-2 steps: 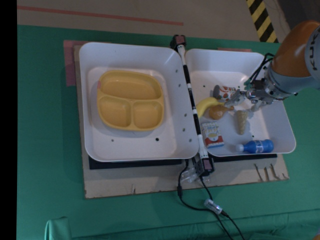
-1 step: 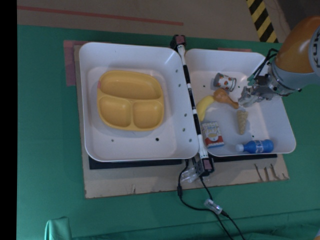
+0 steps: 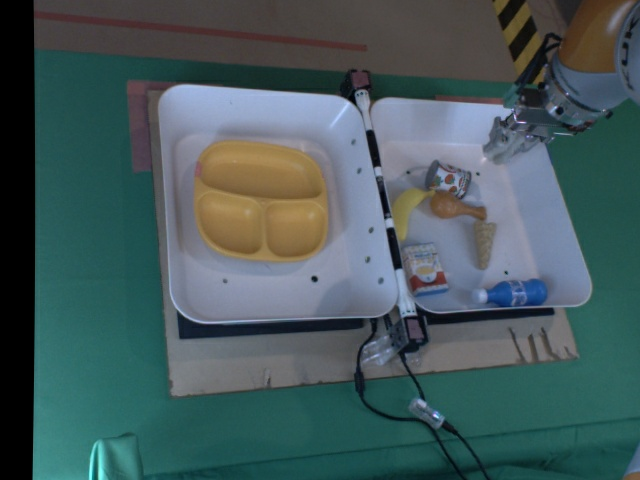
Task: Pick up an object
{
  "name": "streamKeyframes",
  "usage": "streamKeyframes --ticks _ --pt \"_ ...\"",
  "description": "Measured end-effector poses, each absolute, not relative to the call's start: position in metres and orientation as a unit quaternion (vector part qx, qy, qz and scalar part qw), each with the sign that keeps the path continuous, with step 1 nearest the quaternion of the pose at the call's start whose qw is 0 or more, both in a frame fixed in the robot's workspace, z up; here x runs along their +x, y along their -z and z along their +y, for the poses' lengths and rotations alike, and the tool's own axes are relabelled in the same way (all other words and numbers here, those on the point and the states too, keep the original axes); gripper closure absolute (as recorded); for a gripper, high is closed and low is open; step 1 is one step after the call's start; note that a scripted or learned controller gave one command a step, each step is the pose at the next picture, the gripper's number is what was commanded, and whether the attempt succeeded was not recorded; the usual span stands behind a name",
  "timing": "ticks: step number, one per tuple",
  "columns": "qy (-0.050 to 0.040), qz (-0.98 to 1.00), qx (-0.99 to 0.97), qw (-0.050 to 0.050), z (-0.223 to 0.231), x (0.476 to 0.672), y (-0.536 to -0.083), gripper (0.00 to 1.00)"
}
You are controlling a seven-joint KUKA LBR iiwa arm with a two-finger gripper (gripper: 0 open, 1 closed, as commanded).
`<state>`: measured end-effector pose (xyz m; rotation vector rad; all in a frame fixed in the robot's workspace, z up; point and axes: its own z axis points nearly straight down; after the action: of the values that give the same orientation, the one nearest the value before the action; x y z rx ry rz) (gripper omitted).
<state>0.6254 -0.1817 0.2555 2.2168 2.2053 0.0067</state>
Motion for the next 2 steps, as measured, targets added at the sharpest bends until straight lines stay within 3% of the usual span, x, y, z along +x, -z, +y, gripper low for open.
streamKeyframes --ticks 1,2 --pt "-0.0009 0.705 0.709 0.007 -0.1381 0.6883 -0.1931 1.00" --pt "-0.0007 0.705 0.709 0.006 -0.1377 0.6882 -0.1928 0.00"
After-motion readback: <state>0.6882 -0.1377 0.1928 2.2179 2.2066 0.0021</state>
